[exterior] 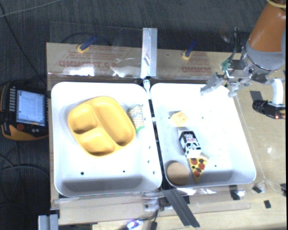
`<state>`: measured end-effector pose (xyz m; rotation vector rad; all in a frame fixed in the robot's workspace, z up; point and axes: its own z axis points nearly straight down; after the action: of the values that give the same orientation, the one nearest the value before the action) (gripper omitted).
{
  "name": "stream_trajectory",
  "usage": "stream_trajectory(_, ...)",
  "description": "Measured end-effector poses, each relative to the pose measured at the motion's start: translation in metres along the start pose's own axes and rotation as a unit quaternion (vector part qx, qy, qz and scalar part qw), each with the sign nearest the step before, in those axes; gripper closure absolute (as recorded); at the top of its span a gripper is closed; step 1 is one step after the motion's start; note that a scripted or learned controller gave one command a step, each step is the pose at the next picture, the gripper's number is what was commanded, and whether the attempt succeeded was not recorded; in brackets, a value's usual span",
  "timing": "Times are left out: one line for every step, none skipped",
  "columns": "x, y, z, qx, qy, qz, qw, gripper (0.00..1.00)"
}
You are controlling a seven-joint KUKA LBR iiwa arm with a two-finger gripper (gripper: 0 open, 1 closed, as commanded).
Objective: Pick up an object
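Note:
In the right bin (230,143) lie a small yellow block (179,118), a black-and-white carton (189,142), a pizza-slice toy (198,166) and a brown round piece (177,172). The left bin (62,176) holds a yellow divided tray (101,125) with a small patterned item (137,116) at its right edge. My gripper (220,84) hangs over the right bin's far right corner, well away from the objects. Its fingers are spread and nothing is between them.
A metal divider post (149,51) stands at the back between the bins. A handheld controller (24,110) rests off the bench at left. Blue and yellow clips (88,44) hold the backboard.

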<state>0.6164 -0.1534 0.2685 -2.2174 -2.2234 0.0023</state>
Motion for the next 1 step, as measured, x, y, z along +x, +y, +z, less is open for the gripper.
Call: stream_trajectory(0.0215,-0.0447,0.0942,0.0,0.0,-0.086,0.9963,0.0)
